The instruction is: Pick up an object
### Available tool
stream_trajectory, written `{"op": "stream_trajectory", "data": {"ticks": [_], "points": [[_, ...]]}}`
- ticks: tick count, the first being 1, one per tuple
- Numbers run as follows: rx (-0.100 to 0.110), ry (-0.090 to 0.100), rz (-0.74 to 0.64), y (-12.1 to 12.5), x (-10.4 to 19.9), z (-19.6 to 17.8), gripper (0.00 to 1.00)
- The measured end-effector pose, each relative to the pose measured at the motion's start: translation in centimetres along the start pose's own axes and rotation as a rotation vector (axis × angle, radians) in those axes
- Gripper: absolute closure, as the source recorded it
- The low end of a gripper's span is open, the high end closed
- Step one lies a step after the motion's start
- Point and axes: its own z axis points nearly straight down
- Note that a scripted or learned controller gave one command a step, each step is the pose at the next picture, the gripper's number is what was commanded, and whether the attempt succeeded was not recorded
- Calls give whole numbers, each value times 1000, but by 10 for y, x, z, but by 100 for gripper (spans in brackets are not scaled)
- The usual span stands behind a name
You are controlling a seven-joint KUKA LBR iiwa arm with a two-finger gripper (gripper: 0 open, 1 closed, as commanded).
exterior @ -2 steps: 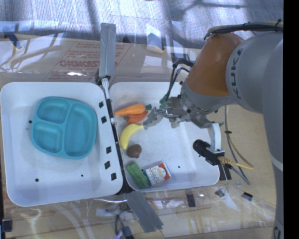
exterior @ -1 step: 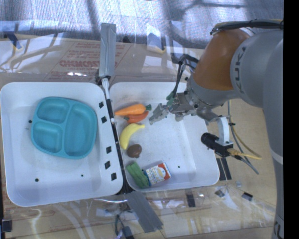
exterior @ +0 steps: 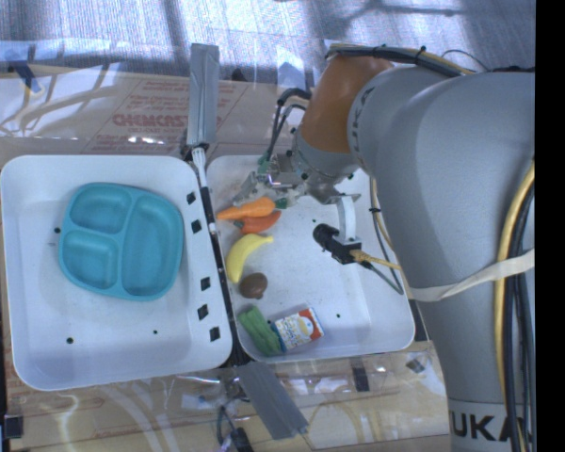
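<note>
The end effector [exterior: 275, 185] sits low in the right bin [exterior: 377, 318], at its upper left corner, just above the carrot [exterior: 247, 211]; whether it is spread or pressed together I cannot tell, since cables and wrist hardware crowd the tip. Nothing appears lifted, so the pick looks not yet done: a grasp and a raise remain. The carrot, seemingly the target, lies flat near the bin's left wall, its long axis running roughly left to right, with one end towards the divider. Below it rest a banana [exterior: 246, 253], a small brown fruit [exterior: 253, 285], a green piece [exterior: 257, 330] and a small carton [exterior: 297, 329]. The left bin [exterior: 38, 347] holds a blue divided plate [exterior: 122, 240].
</note>
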Motion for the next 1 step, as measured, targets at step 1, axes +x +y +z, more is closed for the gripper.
{"op": "stream_trajectory", "data": {"ticks": [1], "points": [[-4, -4, -3, 2, -1, -13, 100]]}}
